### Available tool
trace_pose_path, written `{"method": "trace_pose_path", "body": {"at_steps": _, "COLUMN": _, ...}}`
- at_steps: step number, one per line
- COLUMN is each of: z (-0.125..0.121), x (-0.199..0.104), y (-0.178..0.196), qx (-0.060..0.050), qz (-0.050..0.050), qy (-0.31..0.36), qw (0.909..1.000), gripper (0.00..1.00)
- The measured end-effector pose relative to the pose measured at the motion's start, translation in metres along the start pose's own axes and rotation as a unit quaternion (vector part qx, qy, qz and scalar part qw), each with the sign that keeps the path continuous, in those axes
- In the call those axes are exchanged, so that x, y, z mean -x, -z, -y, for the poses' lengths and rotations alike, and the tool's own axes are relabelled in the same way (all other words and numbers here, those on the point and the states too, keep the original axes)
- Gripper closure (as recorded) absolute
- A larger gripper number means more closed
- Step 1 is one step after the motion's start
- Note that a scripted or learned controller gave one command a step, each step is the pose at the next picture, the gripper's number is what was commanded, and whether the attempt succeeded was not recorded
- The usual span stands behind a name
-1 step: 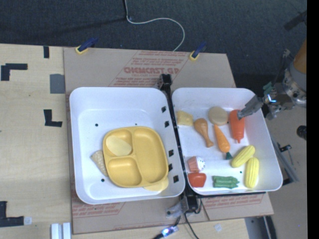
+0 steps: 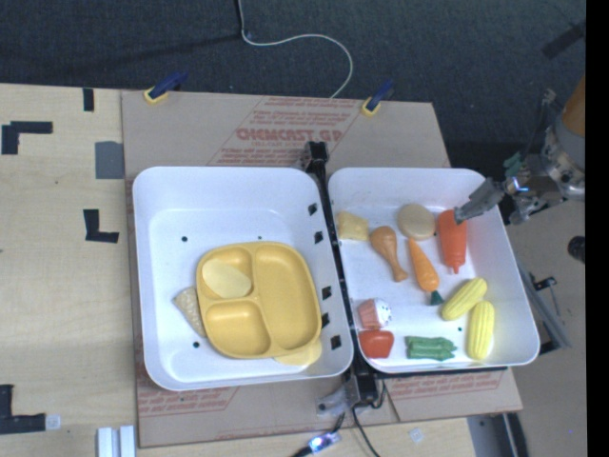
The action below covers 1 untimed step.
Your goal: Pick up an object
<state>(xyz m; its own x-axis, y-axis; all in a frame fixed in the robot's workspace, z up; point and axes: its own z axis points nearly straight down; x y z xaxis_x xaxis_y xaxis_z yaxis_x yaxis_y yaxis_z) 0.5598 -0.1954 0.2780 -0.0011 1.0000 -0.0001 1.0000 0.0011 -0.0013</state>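
Nearest the camera, right bin (image 2: pixel 504 255) front: green bean pod (image 2: pixel 430 348), tomato (image 2: pixel 376 343), two corn cobs (image 2: pixel 476 314). Gripper (image 2: pixel 473 209) sits just above the red pepper (image 2: pixel 453 240) at the bin's far right; finger state can't be told. It should drop straight over the pepper, clear of the one carrot (image 2: pixel 423 267).

Both white bins (image 2: pixel 162 255) look like smooth, slightly glossy plastic. The yellow divided tray (image 2: pixel 276 293) is shiny plastic too. Beneath them, matt brown cardboard (image 2: pixel 285 131) lies on the pale wood-like counter (image 2: pixel 48 303).
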Motion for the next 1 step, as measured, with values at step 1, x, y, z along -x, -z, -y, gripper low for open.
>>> {"method": "trace_pose_path", "body": {"at_steps": 1, "z": 0.0011, "x": 0.0034, "y": -0.0444, "qx": -0.002, "qz": 0.000, "qy": 0.000, "qw": 1.0000, "gripper": 0.00}}
